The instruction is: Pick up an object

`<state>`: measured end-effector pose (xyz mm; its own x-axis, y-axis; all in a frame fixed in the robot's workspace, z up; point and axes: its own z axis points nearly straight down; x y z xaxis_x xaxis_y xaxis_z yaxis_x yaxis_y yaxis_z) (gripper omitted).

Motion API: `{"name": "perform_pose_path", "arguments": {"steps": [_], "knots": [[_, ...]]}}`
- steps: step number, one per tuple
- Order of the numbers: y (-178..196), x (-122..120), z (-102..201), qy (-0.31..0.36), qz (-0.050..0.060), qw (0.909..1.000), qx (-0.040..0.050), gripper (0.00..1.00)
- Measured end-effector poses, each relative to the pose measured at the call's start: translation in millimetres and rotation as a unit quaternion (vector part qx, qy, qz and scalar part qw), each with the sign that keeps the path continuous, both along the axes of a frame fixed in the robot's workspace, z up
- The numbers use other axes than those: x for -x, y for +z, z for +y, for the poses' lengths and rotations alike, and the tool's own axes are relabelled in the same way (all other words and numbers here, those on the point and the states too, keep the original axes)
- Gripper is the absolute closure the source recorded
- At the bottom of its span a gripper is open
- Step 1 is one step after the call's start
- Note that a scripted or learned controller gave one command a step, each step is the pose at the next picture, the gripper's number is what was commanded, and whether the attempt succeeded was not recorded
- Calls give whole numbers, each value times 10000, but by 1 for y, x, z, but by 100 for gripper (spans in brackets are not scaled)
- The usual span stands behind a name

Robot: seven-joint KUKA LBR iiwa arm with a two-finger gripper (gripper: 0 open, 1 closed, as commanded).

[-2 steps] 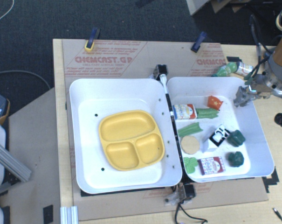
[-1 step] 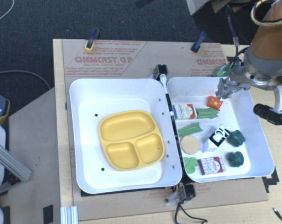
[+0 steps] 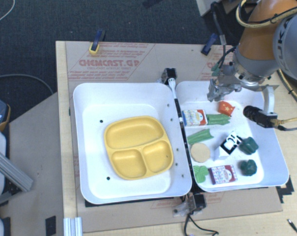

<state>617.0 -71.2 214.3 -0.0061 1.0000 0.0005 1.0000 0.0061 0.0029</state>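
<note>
Two bins; yellow tray (image 3: 137,145) in left one. Right bin (image 3: 273,154) cluttered: gripper (image 3: 220,93) just above-left of orange item (image 3: 226,108); green pod (image 3: 218,119), white carton (image 3: 194,117) below. Grip state: cannot tell.

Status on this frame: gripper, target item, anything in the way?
Gripper low over the right bin, far end. Red-orange toy just beside it, not gripped. Small carton and green piece crowd close by.
</note>
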Motion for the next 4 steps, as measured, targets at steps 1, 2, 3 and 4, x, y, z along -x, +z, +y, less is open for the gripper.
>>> {"name": "perform_pose_path", "arguments": {"steps": [1,2,3,4], "knots": [[12,-25,48,0,-13,10000,-2,100],[21,-40,102,2,-9,10000,-7,100],[9,-34,125,-15,30,10000,-2,100],[4,-39,107,-40,21,10000,9,100]]}}
